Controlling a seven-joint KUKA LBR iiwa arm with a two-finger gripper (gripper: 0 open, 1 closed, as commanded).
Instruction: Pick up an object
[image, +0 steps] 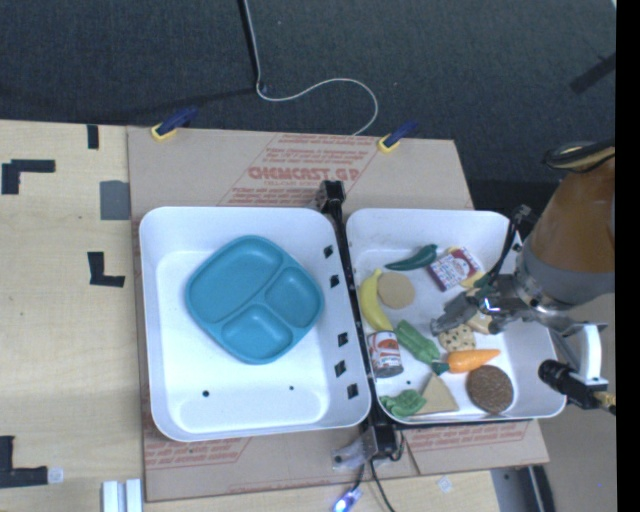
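Note:
The right bin holds several toy foods: a yellow banana, a tan round biscuit, a green chilli, a red packet, a green pea pod, a small can, a speckled cracker, an orange carrot, a brown round patty, a tan wedge and a green leaf. My gripper hangs low over the bin's right middle, just above the cracker and the carrot. Whether it touches either one I cannot tell.
The left bin holds a blue divided plate. A black divider runs between the bins. Both bins rest on cardboard. The arm's grey and orange body overhangs the right bin's right edge.

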